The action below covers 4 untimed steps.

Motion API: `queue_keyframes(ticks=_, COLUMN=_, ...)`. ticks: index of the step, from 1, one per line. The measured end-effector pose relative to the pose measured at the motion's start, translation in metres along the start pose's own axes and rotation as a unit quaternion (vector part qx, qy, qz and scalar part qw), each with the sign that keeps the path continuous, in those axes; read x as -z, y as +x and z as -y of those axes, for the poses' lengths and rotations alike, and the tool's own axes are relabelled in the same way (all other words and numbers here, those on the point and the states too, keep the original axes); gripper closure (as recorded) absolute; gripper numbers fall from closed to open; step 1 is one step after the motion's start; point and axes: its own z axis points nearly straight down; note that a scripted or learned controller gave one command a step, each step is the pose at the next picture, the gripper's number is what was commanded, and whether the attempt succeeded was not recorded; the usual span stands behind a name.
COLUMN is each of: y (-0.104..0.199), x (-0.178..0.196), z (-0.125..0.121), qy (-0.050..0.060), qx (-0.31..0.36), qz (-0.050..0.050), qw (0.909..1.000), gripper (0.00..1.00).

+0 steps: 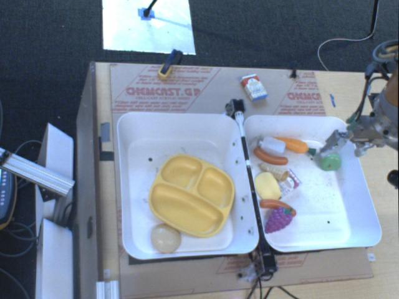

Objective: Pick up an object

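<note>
Leftmost, the left bin holds a yellow divided plate with a pale round ball just below it. Across the divider, the right bin carries a cluster of toy food along its left side: an orange carrot, a sausage, a yellow block and purple grapes. Further right lies a small green object, with the end effector just above it at the bin's upper right. Its opening cannot be told. Nothing looks lifted; the pick appears yet to be done.
</note>
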Motion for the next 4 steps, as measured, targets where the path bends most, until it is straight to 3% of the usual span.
queue_keyframes(ticks=1, y=0.034, x=-0.097, z=-0.032, qy=0.001, qx=0.001, qz=0.0, qw=1.0, gripper=0.0)
queue_keyframes(ticks=2, y=0.064, x=-0.168, z=-0.034, qy=0.001, qx=0.0, qz=0.0, qw=1.0, gripper=0.0)
queue_keyframes(ticks=3, y=0.063, x=-0.168, z=0.011, qy=0.0, qx=-0.001, qz=0.0, qw=1.0, gripper=0.0)
queue_keyframes(ticks=4, y=0.064, x=-0.157, z=0.009, qy=-0.001, qx=0.0, qz=0.0, qw=1.0, gripper=1.0)
